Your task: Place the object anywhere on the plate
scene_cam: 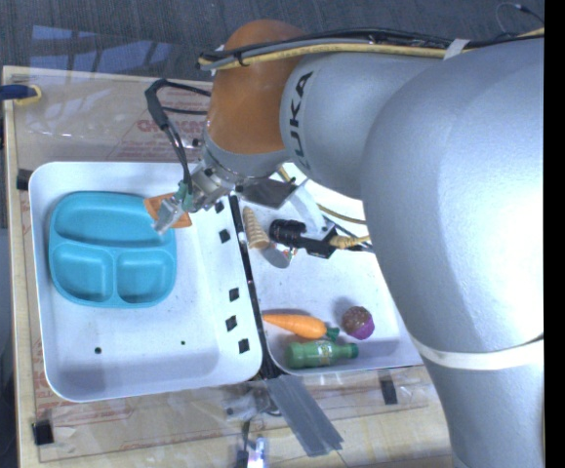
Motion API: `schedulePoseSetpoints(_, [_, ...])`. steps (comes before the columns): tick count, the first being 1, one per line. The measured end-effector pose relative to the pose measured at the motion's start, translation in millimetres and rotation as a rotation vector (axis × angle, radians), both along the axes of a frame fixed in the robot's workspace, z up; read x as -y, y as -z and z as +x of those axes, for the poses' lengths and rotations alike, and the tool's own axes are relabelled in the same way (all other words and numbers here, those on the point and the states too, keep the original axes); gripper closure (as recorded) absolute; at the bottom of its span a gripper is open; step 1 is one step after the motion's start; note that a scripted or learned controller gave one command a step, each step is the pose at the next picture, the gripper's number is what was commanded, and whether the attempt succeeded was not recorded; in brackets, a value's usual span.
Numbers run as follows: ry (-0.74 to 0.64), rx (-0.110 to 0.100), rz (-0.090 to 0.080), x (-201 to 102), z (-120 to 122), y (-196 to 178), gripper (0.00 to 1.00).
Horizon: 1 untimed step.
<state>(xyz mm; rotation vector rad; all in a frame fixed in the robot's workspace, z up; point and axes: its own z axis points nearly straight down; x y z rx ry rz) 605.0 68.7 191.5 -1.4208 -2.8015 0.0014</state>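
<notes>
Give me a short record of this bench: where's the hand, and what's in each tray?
hand: the hand is over the left bin, at the blue plate's upper right rim
orange object: the orange object is at the hand's tip, beside that rim; held or not, cannot tell
blue plate: three compartments, nothing lying in them
right bin: the right bin holds a carrot, green bottle and round purple thing together at its near end; tan cone by the divider

Right bin [306,286] — a carrot [295,325] just beside a green bottle [319,353], a purple-brown ball [357,322] near them.
</notes>
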Motion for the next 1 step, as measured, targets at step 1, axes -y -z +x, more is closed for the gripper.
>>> schedulePoseSetpoints(1, [0.0,0.0,0.0,0.2,0.1,-0.1,0.0])
